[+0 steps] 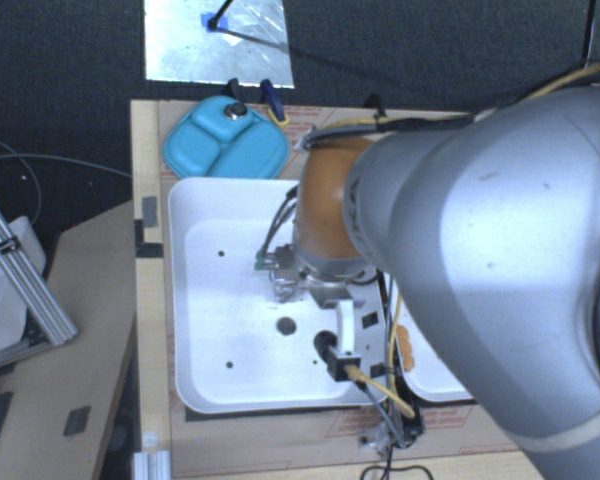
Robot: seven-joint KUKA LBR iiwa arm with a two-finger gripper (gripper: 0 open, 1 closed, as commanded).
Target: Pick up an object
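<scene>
Our gripper (285, 286) hangs low in the left bin (195, 298), just beside a small dark round thing (286, 326) on the bin floor — perhaps the object to pick, perhaps only a hole. We cannot tell whether the gripper is released or clenched, and we see nothing lifted — so we judge the grasp and lift both left to do.

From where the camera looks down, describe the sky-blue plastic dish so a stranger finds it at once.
Find the left shallow white bin, under the grey arm. Just beyond its far rim, on the bench, lies the sky-blue plastic dish. Its pale blue, rounded, sectioned body sets it apart from that bin.
</scene>
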